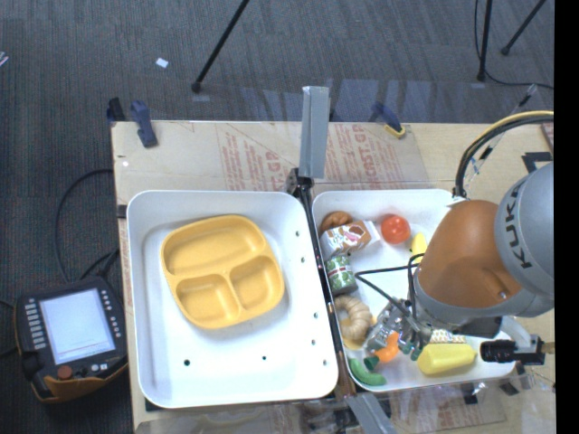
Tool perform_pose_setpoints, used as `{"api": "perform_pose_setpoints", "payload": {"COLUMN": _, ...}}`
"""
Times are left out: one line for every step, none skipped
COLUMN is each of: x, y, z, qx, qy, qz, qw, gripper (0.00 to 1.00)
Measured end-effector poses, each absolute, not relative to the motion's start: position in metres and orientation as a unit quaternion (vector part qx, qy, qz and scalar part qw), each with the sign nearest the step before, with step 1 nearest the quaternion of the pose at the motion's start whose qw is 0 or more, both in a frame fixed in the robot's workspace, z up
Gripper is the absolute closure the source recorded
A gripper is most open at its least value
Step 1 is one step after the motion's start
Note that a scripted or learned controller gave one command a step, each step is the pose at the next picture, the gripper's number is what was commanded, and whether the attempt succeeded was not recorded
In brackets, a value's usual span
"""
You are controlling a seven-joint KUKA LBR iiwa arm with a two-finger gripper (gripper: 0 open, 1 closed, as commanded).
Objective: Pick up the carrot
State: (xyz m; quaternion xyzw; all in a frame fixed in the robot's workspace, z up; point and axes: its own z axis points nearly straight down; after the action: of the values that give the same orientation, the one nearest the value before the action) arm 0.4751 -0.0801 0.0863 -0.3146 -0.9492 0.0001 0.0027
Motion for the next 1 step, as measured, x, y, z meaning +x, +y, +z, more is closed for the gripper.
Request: {"api": "perform_pose_setpoints", "payload": {"x": 0.4826, "y": 0.0008, "z": 0.1881, "qx": -0.178, "qy": -0.984, "qz": -0.0008, "qw": -0.001, "gripper": 1.00}}
